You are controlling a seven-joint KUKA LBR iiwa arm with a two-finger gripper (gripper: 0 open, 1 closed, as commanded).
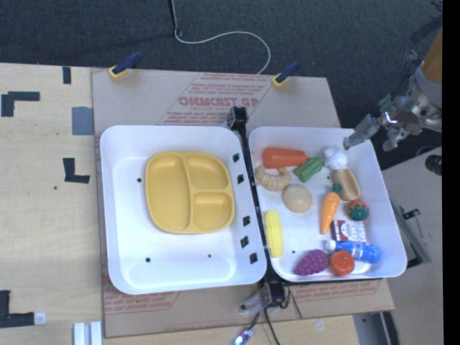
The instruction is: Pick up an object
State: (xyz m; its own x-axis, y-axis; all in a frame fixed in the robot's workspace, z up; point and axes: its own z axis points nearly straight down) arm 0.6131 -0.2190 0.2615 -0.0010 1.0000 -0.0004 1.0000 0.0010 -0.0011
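Gripper (374,131) spread, holding nothing, above right bin's (384,185) far right rim | toy food crowds that bin | yellow plate (190,191) in left bin (118,192)

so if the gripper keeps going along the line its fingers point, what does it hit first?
Probably the white knob-shaped toy at the right bin's top edge; the gripper points down-left toward it. Height is unclear from this view.

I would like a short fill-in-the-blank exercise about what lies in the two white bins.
1. The yellow divided plastic plate lies in the ____ white bin.
2. The yellow toy corn cob lies beside the divider, in the ____ bin.
3. The purple toy grape bunch lies next to an ____ ball.

Missing words: left; right; orange
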